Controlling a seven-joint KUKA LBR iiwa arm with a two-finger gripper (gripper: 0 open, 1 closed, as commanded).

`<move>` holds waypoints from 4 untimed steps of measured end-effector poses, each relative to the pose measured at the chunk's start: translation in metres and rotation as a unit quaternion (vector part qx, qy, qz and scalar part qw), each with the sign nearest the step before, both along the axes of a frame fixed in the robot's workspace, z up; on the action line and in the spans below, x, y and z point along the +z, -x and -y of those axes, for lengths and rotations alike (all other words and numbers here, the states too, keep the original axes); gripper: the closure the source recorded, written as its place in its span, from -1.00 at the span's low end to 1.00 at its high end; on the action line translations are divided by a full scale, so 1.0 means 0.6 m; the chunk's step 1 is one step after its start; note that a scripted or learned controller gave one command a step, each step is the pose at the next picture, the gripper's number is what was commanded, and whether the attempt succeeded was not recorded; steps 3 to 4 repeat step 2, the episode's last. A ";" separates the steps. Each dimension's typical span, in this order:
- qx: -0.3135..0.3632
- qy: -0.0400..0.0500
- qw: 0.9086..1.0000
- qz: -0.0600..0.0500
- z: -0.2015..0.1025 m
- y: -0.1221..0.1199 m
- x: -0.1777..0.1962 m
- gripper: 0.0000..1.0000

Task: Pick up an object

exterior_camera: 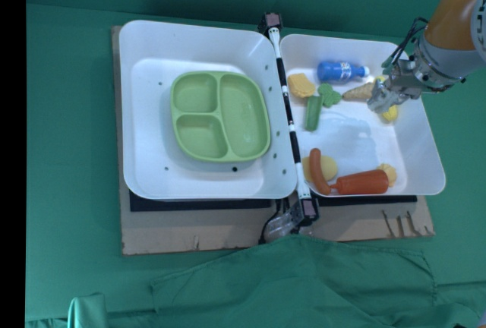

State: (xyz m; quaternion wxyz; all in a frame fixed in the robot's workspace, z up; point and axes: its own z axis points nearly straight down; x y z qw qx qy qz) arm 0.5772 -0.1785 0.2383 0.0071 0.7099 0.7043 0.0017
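Observation:
The right bin holds several toy foods. A blue bottle lies at the back, with an orange-yellow piece, a green broccoli-like piece and a green stick nearby. A tan cone lies beside the gripper. At the front sit a red sausage across a yellow ball, a red-orange carrot and a small yellow piece. My gripper hangs low over the bin's right back part, directly above a yellow object that it partly hides.
The left bin carries a light green divided plate. A black hinge bar runs between the two bins. Green cloth bunches at the front of the bench.

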 end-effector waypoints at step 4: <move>-0.002 -0.003 1.000 -0.008 -0.084 0.101 0.023 1.00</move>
